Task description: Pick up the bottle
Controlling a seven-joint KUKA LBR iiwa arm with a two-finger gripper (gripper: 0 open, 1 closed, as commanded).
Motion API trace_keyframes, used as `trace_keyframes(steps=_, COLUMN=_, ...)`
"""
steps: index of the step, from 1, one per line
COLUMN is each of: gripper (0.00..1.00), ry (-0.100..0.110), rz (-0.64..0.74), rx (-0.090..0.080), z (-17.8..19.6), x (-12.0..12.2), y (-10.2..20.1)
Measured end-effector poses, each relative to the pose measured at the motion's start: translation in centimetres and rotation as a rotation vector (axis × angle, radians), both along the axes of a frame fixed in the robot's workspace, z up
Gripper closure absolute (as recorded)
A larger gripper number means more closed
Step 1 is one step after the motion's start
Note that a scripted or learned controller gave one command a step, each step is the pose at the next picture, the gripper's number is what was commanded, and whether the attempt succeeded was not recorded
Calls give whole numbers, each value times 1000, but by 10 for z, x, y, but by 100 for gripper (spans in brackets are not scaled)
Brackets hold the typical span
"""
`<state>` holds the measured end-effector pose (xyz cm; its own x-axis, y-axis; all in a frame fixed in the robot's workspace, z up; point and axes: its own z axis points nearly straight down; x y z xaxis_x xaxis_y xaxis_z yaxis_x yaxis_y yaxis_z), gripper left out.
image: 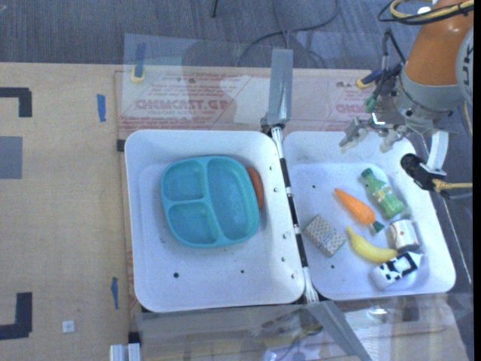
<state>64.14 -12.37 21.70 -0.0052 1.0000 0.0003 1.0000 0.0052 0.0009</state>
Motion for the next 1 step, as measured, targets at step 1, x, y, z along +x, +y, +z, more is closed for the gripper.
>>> trace_keyframes(steps=1, gripper=0, ry=-3, rz=-39, rx=-1, z=-122, x=-16, y=-26)
